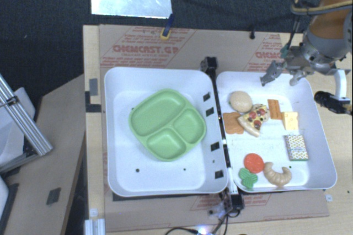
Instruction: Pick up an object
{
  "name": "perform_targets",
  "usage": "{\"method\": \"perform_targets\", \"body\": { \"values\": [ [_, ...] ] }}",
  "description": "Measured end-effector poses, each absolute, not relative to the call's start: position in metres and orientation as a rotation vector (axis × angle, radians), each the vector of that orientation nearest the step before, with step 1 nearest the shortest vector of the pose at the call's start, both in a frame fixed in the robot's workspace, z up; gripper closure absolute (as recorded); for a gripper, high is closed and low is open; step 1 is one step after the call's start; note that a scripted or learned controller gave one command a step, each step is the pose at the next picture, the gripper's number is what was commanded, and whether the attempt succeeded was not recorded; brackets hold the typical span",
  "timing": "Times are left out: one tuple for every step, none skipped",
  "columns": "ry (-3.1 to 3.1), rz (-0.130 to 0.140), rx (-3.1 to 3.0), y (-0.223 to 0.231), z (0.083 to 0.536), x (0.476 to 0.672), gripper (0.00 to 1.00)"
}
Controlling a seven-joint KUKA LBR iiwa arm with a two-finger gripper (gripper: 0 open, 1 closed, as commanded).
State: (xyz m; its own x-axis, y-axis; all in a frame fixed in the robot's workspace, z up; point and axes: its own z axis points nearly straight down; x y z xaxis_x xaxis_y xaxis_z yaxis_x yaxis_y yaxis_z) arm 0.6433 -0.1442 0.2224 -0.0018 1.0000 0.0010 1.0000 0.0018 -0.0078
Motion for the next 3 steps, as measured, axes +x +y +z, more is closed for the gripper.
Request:
{"method": "perform_targets", "body": {
  "values": [
    [-2.226, -0.001, -2.219, -0.144, 0.228, 0.646, 0.00],
    [-2.225, 0.001, -2.217, -0.142, 0.187, 0.647, 0.00],
    [-2.228, 0.001, -2.214, -0.135, 0.141, 0.652, 0.00]
  ]
}}
